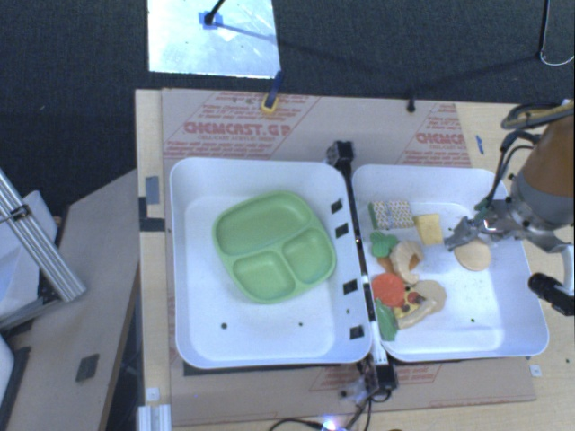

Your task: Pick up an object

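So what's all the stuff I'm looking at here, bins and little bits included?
white bins: two, white, side by side on the bench
divided plate: one, light green, three compartments, in the left bin
speckled block: one, white with coloured dots, top left of the right bin
yellow block: one, pale yellow, beside the speckled block
tan round piece: one, beige, right bin, just below the claw
toy food pile: several pieces, green, orange, tan, along the right bin's left wall
shiny sheet: one, silvery, on the dark floor above the bench
arm: one, grey with orange band, reaching in from the right
claw: one, over the right bin
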Available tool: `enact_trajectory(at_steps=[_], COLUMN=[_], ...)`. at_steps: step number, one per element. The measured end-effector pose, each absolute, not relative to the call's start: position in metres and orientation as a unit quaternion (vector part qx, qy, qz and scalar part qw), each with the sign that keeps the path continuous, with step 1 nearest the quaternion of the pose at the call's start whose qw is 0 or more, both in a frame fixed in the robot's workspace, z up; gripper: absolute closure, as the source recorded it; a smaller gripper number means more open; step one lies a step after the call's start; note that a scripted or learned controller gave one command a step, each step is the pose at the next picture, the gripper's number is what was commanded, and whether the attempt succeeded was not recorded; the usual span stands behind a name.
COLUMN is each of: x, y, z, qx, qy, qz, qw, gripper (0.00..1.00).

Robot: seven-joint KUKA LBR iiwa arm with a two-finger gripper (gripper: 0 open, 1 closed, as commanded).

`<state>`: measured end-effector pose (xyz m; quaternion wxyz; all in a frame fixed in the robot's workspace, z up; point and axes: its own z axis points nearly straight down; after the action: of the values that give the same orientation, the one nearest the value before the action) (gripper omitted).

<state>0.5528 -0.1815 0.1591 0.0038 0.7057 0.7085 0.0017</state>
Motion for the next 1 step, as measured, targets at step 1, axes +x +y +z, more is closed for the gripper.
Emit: enact_trajectory(at_steps=[1], x=[0.5538], y=[-0.1885], z=[0.2220], qx=[0.706], qy=[0.708], qz=[0.0018], qw=[0.004], gripper=[1.00])
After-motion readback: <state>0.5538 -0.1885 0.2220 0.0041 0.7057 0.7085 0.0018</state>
